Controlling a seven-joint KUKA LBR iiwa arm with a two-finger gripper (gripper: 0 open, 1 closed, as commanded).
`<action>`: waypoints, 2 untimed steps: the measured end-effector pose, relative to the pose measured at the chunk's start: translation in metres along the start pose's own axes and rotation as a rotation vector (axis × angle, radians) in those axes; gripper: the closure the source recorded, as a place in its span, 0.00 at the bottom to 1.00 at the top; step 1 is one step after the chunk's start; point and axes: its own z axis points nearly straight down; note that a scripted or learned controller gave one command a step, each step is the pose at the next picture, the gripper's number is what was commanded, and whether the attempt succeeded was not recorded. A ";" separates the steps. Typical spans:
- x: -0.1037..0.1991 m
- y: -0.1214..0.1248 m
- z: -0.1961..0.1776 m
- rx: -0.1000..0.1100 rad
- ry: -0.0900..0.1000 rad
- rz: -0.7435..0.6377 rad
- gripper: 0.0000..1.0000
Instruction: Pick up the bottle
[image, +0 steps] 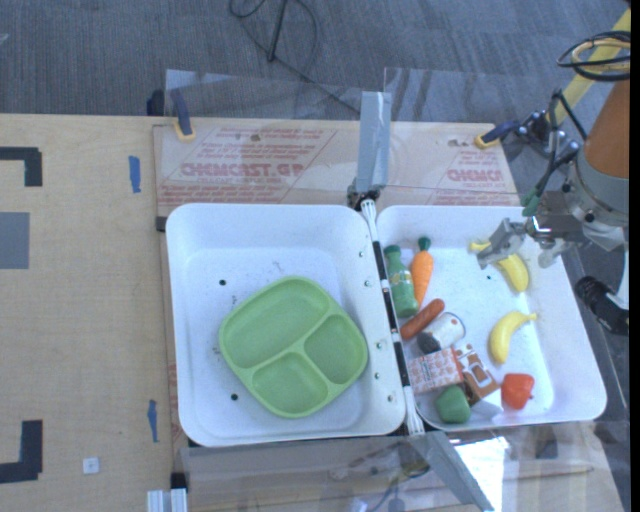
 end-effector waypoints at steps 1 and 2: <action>0.051 -0.046 0.054 0.002 0.000 0.140 0.00; 0.010 -0.038 0.185 -0.001 0.001 0.137 0.00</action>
